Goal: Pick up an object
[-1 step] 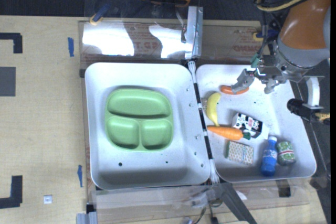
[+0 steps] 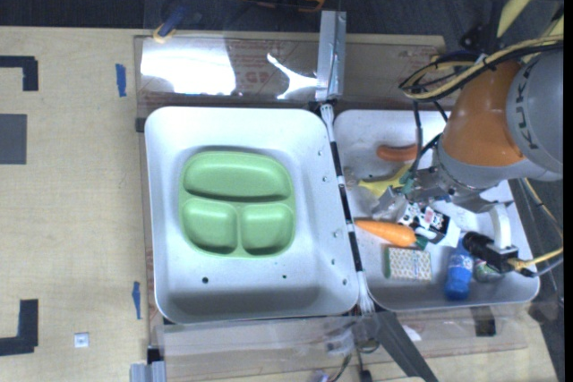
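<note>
My gripper (image 2: 414,192) reaches down into the right bin (image 2: 519,295), under the grey arm with the orange band (image 2: 483,125). It hangs over a cluster of small items. These include a yellow piece (image 2: 383,183) just to its left and a white, black and red packet (image 2: 424,220) right below it. An orange carrot (image 2: 387,232) lies at the bin's left side, in front of the gripper. A reddish sausage (image 2: 397,152) lies behind it. A speckled green sponge (image 2: 408,264) and a blue bottle (image 2: 458,275) rest near the front wall.
The left bin (image 2: 170,282) holds a green divided plate (image 2: 237,201). A ridge (image 2: 345,210) separates the two bins. Yellow cables (image 2: 448,72) loop above the arm at the back right. A clear panel (image 2: 224,67) stands behind the left bin.
</note>
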{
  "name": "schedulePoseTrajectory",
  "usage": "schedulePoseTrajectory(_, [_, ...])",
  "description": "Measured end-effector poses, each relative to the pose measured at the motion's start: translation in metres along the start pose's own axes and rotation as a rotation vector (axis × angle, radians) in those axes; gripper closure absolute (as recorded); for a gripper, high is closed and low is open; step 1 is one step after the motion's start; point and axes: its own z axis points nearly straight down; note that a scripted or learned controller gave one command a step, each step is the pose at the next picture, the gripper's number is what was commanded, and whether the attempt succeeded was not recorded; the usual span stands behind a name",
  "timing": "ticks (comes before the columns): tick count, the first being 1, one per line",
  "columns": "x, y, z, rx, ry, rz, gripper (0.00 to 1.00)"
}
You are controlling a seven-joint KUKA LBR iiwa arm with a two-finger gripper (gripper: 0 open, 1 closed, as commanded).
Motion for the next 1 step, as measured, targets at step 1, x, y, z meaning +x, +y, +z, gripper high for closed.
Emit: schedulePoseTrajectory(1, [-0.0232, 0.0562, 0.0110, -0.002, -0.001, 0.078, 0.00])
